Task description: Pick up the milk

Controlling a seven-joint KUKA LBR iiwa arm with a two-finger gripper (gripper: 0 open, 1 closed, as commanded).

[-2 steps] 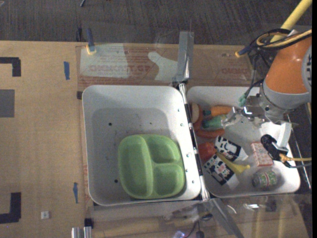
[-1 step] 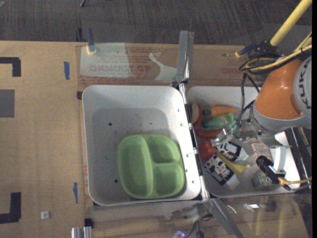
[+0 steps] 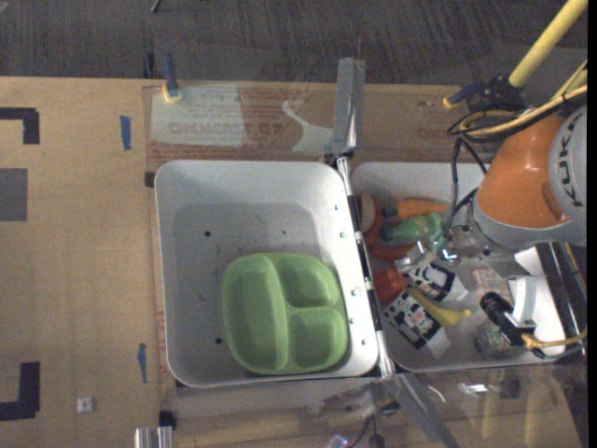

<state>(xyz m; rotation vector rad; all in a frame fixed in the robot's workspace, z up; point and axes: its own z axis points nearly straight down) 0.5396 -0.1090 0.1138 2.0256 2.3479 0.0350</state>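
The milk is a white carton with black cow patches [image 3: 414,322], lying flat near the front of the right bin [image 3: 368,180]. A second white pack with black marks [image 3: 437,278] lies just behind it, with a yellow banana-like piece [image 3: 441,307] between the two. My gripper [image 3: 447,251] hangs under the orange-banded wrist [image 3: 518,189], low over the middle of the right bin. It is right above the far edge of the second white pack and behind the cow-patched carton. The wrist hides much of the gripper.
An orange piece [image 3: 417,207], a green bottle-like item [image 3: 416,227] and a red item [image 3: 381,243] crowd the right bin's back left. A small grey-green round thing [image 3: 489,342] sits front right. The left bin [image 3: 187,250] holds a green divided plate [image 3: 284,313].
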